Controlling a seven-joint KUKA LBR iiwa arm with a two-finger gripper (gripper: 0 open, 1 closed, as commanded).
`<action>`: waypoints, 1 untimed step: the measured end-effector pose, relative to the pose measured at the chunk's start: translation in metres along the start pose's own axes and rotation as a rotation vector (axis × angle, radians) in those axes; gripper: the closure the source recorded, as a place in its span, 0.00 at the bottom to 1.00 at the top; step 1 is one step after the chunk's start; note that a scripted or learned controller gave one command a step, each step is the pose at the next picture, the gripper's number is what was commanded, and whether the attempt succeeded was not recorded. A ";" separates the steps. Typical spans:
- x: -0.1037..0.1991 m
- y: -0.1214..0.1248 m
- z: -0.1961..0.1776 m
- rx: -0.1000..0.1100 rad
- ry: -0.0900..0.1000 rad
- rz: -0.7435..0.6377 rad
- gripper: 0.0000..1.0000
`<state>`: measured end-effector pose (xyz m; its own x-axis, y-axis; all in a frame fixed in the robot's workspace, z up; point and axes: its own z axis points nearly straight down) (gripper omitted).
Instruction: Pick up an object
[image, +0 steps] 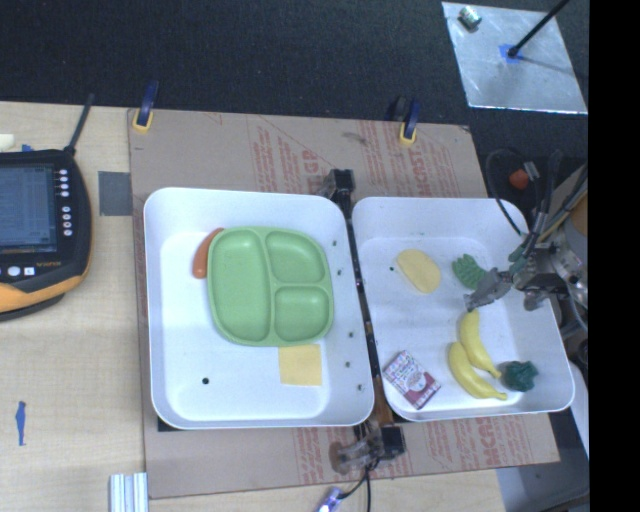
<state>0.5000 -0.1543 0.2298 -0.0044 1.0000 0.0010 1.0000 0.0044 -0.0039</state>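
Metal end effector (492, 290), fingers narrow, empty, beside curved yellow bananas (474, 356) in glossy right bin (440, 215)

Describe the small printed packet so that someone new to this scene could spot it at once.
Look in the right-hand white bin, then down to its near left corner, beside the wall shared with the other bin. There lies the small packet, left of the two bananas. It is flat and squarish with a red and white print, unlike its plain-coloured neighbours.

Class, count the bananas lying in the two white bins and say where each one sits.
2. Both bananas are in the right bin, near its front right: one banana closer to the gripper, the other banana just in front of it, beside a green item.
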 end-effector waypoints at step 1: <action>-0.012 0.017 0.139 0.002 -0.001 -0.001 0.00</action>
<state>0.5160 -0.1658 0.0909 -0.0053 1.0000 0.0003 1.0000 0.0053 -0.0055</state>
